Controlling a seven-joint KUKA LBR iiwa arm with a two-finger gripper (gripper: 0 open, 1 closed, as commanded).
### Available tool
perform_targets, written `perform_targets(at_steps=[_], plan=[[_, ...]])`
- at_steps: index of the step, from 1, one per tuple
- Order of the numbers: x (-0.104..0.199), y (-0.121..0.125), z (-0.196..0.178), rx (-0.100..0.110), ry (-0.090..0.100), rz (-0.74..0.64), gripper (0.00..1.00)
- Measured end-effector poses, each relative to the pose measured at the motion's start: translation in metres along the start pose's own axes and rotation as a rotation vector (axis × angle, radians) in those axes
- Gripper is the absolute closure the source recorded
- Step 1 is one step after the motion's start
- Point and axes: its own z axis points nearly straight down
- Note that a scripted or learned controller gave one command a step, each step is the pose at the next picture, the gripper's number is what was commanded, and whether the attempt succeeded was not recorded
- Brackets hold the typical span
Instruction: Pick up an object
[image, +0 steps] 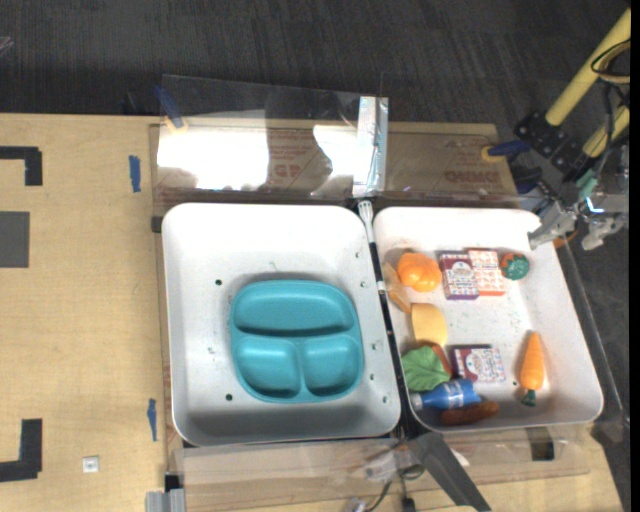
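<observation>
White right bin (570, 330) holds my toy food: an orange carrot (532, 364) near-right, two cartons (471, 274) with unreadable labels. The hand (580, 222) hovers at the far-right rim; I cannot tell its state.

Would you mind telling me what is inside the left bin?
The left bin holds one teal divided tray, lying flat with three compartments that look bare. The bin floor beneath the tray is covered, so anything under it cannot be seen.
</observation>
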Motion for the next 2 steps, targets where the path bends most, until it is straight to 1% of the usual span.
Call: perform_targets(at_steps=[1, 2], plan=[[0.082, 0.015, 0.109, 0.003, 0.002, -0.333, 0.0], [0.079, 0.036, 0.166, -0.017, -0.008, -0.349, 0.0]])
